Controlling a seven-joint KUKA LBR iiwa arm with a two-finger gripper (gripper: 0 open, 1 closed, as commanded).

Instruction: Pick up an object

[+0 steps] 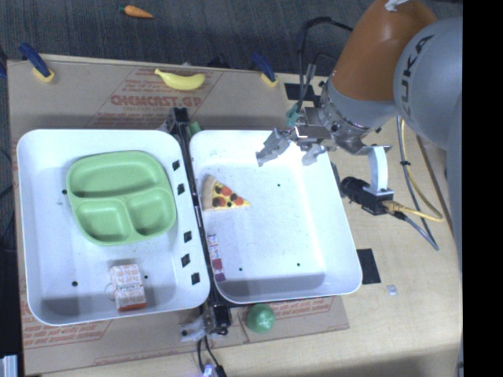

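Hovering over the far edge of the right bin [338, 234], my gripper [289, 148] hangs with its two fingers spread wide and nothing between them. One finger [271, 149] points toward the bin's far left corner, the other sits closer to the middle of the far wall.

The nearest thing worth picking is the pizza slice [222, 195], lying flat against the left edge of the right bin, just beside the divider where the two bins meet. It is near me but not beneath me; I judge I would need to shift toward that left edge and come down.

Here is what worries me. The slice looks thin and flat, so my fingers could close above it or skate over it and come up bare. It also lies so close to the bin's left wall that one finger may strike the rim or the black clips along the divider before it reaches the floor. If I descend where I hang now, I close on bare white plastic.

The left bin [31, 210] holds a green divided tray [122, 195] near its centre and a small wrapped packet [126, 286] toward its near edge; both are well apart from me and look awkward, the tray too broad for my span. A banana [180, 78] lies on the cardboard beyond the bins and a green ball [260, 317] at the near edge, outside both.
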